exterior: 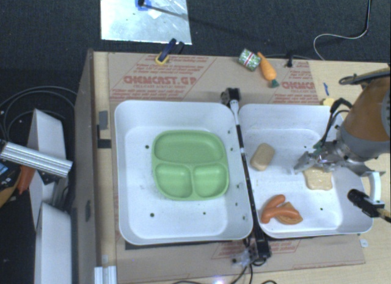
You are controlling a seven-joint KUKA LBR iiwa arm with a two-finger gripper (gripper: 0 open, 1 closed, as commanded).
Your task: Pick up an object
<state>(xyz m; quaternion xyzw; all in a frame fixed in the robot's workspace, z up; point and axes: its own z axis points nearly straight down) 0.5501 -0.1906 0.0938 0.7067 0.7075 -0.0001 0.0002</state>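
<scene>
- Over the right bin (287, 124), gripper (314, 162) hovers above the pale flat piece (319, 179), seemingly lining up a grab.
- Jaw state: can't tell.
- Orange sausages (280, 211) wait at seven o'clock.

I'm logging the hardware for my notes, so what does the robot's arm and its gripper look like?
The arm is a rounded grey body with a broad orange band above the wrist. A dark cable loops beside it. The gripper is small, metallic grey, with thin fingers.
</scene>
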